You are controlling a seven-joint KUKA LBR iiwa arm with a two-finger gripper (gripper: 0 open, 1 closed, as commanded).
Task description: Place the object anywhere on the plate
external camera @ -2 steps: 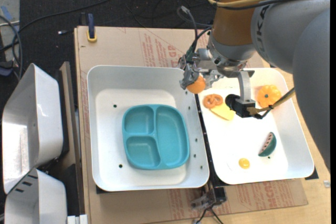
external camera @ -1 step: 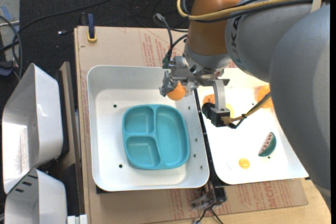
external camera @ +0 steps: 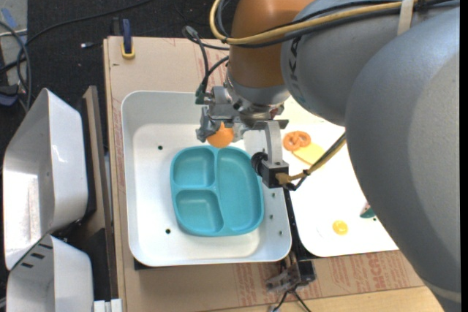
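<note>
A teal plate (external camera: 216,191) with three compartments lies in the left white bin (external camera: 142,157). My gripper (external camera: 217,129) hangs over the plate's far edge, shut on a small orange object (external camera: 220,134) that shows between its fingers. The orange object sits just above the plate's far rim, near the top middle. The arm's orange band and grey body cover the area behind the gripper.
The right bin (external camera: 344,230) holds an orange pretzel-like piece (external camera: 296,139) on a yellow piece (external camera: 310,153), and a small yellow object (external camera: 340,228). A black bracket (external camera: 272,171) of the arm hangs over the plate's right edge. White tubs (external camera: 40,157) stand at the left.
</note>
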